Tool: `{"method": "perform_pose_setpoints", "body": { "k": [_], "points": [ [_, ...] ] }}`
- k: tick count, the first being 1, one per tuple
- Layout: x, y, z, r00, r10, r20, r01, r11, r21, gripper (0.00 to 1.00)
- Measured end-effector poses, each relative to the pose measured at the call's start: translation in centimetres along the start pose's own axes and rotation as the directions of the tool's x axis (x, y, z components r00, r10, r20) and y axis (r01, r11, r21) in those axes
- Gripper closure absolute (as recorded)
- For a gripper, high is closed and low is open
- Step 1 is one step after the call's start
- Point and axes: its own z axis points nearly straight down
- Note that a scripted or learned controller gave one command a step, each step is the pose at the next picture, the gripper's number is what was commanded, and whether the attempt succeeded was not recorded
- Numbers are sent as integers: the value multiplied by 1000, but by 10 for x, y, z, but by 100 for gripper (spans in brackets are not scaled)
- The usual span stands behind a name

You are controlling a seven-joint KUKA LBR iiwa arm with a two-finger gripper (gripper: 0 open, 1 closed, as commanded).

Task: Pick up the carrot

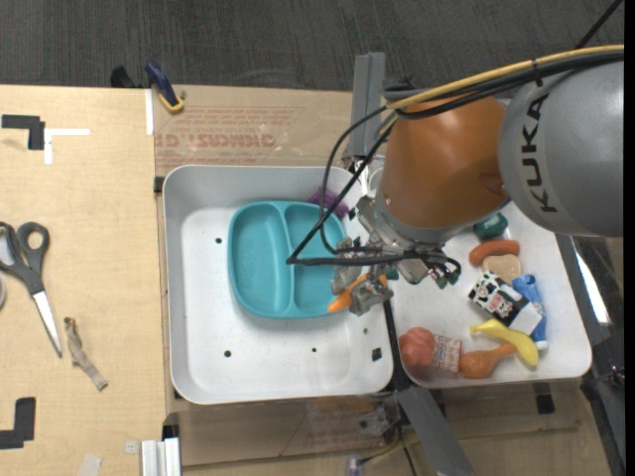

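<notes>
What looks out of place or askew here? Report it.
The carrot lies tilted against the teal divided plate's right rim in the left bin, beneath the claw, rather than with the other toy foods in the right bin. Nothing looks spilled or damaged.

Arm (466, 157) covers the upper part of the right bin (571, 365) and the bins' shared wall. Carrot (342, 302): only an orange tip shows below the gripper (369, 291); finger state unreadable, hardware and cables overlap. Purple thing (330, 200) mostly hidden behind the wrist. Scissors (28, 266) cut off at left edge.
</notes>
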Motion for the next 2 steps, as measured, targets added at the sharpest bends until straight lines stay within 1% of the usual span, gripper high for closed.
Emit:
{"method": "perform_pose_setpoints", "body": {
  "k": [1,2],
  "points": [
    [38,-23,-77,995,-104,1,104,995,1,100],
    [1,25,-83,839,-545,2,545,839,0,100]
  ]
}}
